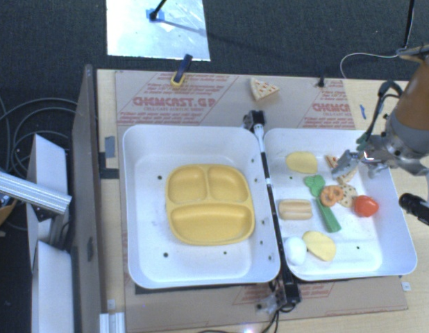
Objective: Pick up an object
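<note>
A: Bins first: 2 shallow white ones side by side. The left bin (141, 186) holds a yellow divided plate (209, 203) with 3 compartments.

B: And the right bin (391, 245)?

A: Toy food. A pale yellow lemon-like piece (302, 161) near the top left, a tan bread roll (295, 209) below it, a white egg (296, 249) and a yellow chip-like piece (319, 245) at the bottom. In the middle, a green vegetable (323, 203) lies at a slant, with an orange pretzel-like piece (331, 195) resting on it, a pale cracker-like piece (347, 197) just beside that, and a red tomato (366, 206) to the right.

B: Where is the gripper (348, 162)?

A: Low over the upper part of the right bin, reaching in from the right. Its metal fingers (344, 160) point left and stand apart, released, nothing between them.

B: What lies nearest the tips?

A: A small orange-and-white piece (332, 162), touching or just beside them; I can't tell which. The pretzel-like piece and cracker-like piece sit just below the fingers, the lemon-like piece to their left.

B: Anything outside the bins?

A: A cheese wedge (264, 89) on the cardboard (200, 96) above the bins.
</note>
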